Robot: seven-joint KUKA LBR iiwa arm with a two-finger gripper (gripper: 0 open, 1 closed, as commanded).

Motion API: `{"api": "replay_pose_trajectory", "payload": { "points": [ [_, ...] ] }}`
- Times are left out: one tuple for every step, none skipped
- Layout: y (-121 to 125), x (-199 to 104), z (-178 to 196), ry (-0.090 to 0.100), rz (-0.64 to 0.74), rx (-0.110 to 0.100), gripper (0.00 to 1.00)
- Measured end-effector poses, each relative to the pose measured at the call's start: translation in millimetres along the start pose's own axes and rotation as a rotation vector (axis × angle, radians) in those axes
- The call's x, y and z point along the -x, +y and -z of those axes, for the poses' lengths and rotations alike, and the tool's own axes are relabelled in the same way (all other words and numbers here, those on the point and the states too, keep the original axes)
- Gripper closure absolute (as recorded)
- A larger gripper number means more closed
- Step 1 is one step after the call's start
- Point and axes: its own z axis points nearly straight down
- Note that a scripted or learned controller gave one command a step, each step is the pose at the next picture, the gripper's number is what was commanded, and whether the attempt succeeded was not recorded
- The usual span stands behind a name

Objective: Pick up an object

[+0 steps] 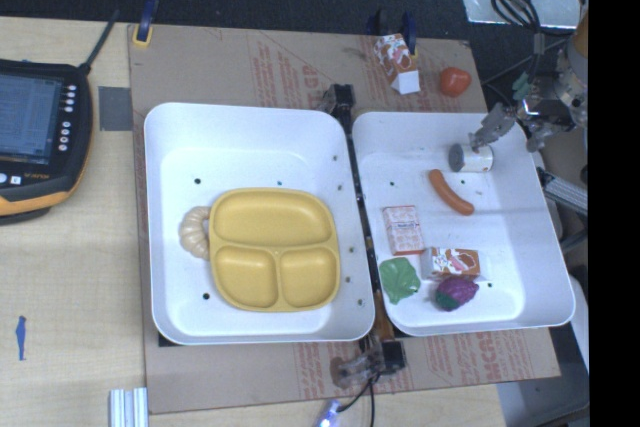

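Right at the front edge there's a dark clamp [372, 362] on the seam between the two bins. Going by size: the wooden surface [60, 315] carries a cardboard sheet [250, 65] that lies under both bins. The left bin [170, 145] holds a yellow divided plate [272, 248], with a beige bun [194, 231] tucked against its left edge. The right bin [520, 205] has the grabbable stuff. There's an orange sausage [451, 192] mid-bin and a flat red-and-white packet [403, 228] nearer the front. A small orange carton [455, 262], a green leaf [399, 279] and a purple lump [456, 293] cluster by the front wall. The end effector [495, 127] hangs over the far right part of that bin, near the sausage but apart from it. Honestly can't tell if it's open or closed.
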Motion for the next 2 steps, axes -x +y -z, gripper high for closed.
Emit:
{"api": "replay_pose_trajectory", "payload": {
  "points": [
    [51.9, -5.6, -101.7, 0.000, 0.003, -0.002, 0.00],
    [44.0, 9.5, -141.9, -0.005, 0.001, 0.011, 0.00]
  ]
}}
